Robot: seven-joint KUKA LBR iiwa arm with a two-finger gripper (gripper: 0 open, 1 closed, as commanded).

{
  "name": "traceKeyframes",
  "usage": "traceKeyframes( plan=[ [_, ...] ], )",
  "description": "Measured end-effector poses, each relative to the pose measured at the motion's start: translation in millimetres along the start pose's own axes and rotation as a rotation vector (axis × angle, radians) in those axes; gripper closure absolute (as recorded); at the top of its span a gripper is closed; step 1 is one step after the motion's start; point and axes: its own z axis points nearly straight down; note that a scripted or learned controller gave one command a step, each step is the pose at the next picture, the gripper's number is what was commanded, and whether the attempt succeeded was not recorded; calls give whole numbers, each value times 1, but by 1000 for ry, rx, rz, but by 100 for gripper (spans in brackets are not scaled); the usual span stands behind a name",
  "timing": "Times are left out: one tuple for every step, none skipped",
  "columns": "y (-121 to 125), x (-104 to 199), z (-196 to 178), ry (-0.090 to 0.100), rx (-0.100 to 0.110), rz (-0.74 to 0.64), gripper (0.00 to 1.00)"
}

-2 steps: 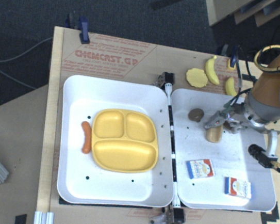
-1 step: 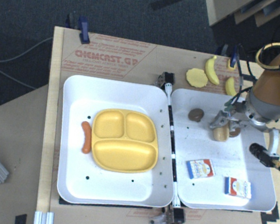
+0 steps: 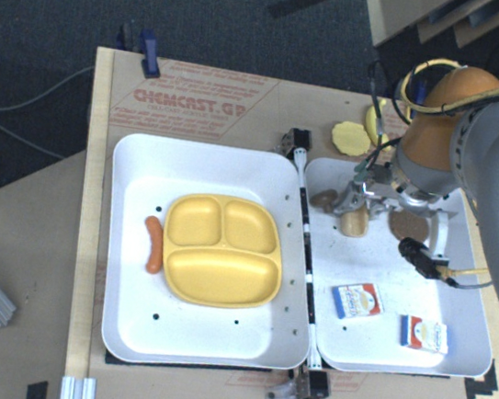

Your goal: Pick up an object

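The right bin [image 3: 477, 354] has open floor; the gripper [image 3: 357, 204], grip unclear, hangs over a tan block [image 3: 354, 223] near its back edge.

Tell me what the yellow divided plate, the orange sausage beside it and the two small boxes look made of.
Yellow divided plate: likely moulded plastic, smooth, slightly glossy.
Orange sausage: probably plastic or rubber toy food, uniform colour.
Two small boxes: apparently printed cardboard, flat faces with blue, red and white graphics.

Glossy yellow plastic tray [image 3: 223, 250], smooth white plastic bins [image 3: 125, 222], matt cardboard bench [image 3: 190, 101]
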Motion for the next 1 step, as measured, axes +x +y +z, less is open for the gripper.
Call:
traceKeyframes(
  plan=[
    [-50, 58, -108, 0, -5, 1, 100]
  ],
)
